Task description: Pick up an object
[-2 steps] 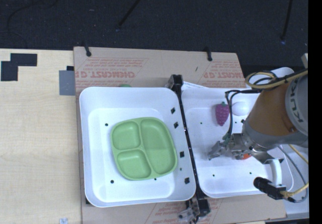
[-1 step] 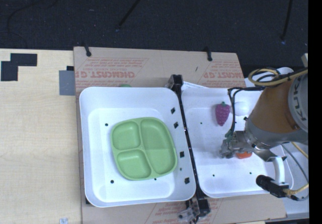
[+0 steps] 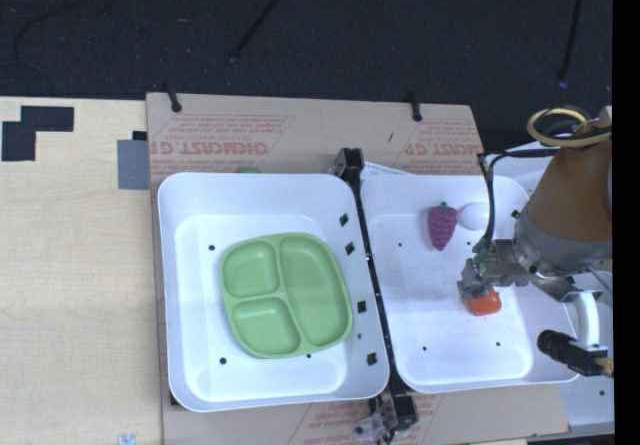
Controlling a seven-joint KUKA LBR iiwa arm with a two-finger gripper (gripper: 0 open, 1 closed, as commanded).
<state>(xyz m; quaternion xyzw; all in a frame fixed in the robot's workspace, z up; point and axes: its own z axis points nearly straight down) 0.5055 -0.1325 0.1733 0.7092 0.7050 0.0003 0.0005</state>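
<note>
In the right bin (image 3: 440, 373) a small orange-red object (image 3: 486, 304) lies near the right side. My gripper (image 3: 479, 282) is right over it, touching or nearly touching its top, and the arm covers part of it. A purple, grape-like object (image 3: 442, 225) rests further back in the same bin. Beside it, a white rounded object (image 3: 472, 217) sits close to the bin's far wall.
The left bin (image 3: 190, 233) holds a green divided plate (image 3: 286, 294). A black divider (image 3: 366, 273) runs between the two bins. The arm's grey and orange body (image 3: 572, 203) hangs over the right bin's right edge.
</note>
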